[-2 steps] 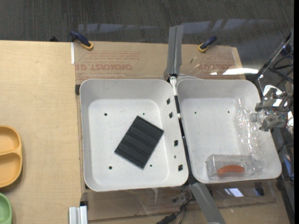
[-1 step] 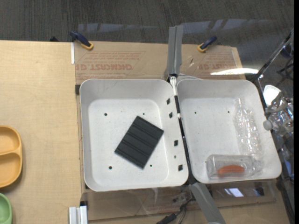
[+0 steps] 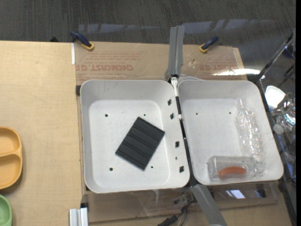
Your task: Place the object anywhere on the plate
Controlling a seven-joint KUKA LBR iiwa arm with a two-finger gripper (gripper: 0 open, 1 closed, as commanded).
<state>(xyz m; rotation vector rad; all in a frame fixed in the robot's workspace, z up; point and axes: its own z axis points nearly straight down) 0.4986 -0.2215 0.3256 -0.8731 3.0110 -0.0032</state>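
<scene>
A black ribbed rectangular plate lies flat and turned at an angle in the middle of the left bin. In the right bin, a crumpled clear plastic bottle lies along the right wall. A clear plastic container with something orange inside rests on its side against the near wall, just below the bottle. Nothing lies on the black plate.
An orange divided dish and a green item sit at the far left edge of the wooden bench. Cardboard held by two clamps lies behind the bins. Shiny metal parts stand just beyond the right bin's right rim.
</scene>
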